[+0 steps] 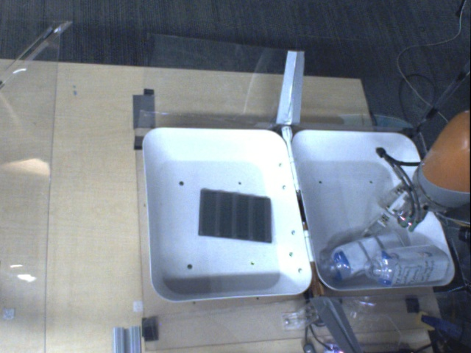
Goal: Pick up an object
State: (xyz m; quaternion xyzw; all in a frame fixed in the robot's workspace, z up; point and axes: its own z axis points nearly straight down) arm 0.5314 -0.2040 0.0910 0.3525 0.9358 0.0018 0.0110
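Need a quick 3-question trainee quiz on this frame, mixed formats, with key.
1. True or false: the clear plastic bottle stands upright in the left bin.
2. Which thing lies on the floor of the left bin?
A. a dark ribbed rectangular pad
B. a red cup
C. a folded towel
3. Fill in: the gripper is over the ____ bin, just above the bottle.

Key
1. False. The bottle lies on its side along the near wall of the right bin.
2. A.
3. right
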